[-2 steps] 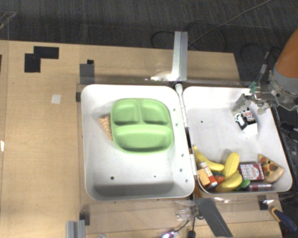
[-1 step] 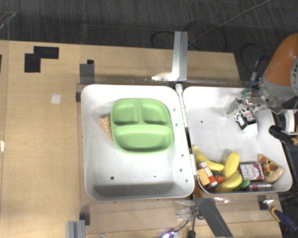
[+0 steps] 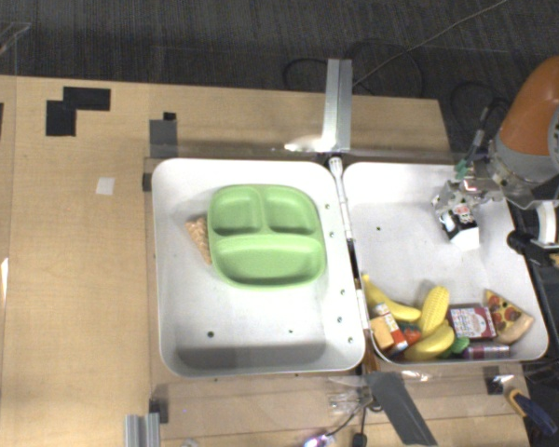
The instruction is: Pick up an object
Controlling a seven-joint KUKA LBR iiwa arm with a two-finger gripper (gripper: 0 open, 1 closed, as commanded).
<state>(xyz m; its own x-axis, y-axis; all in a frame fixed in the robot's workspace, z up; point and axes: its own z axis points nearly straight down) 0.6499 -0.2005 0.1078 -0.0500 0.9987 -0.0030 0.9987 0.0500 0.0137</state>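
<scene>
**Camera view: arm over the right bin's far side, toys heaped at its near edge**

Camera view looks down on two white bins set side by side on a wooden bench. The left bin (image 3: 182, 250) holds a green divided plate (image 3: 264, 234), lying flat near the middle. A tan, speckled item (image 3: 198, 237) pokes out from under the plate's left edge; what it is cannot be told.

The right bin (image 3: 401, 250) carries a cluster of toy food along its near edge. A banana (image 3: 388, 303) lies at the left of the heap, an ear of corn (image 3: 434, 307) leans beside it, a second yellow piece (image 3: 432, 343) sits just below. An orange-and-white small carton (image 3: 385, 329) touches the banana. To the right, a red-labelled packet (image 3: 471, 322), then a pizza slice (image 3: 508, 315) by the bin's right wall.

The arm enters from the right, orange band at the upper right corner. The gripper (image 3: 459, 214) sits over the far right part of the right bin, well apart from the toy heap. Whether its pincer is released or clenched cannot be told; nothing is seen grasped.
</scene>
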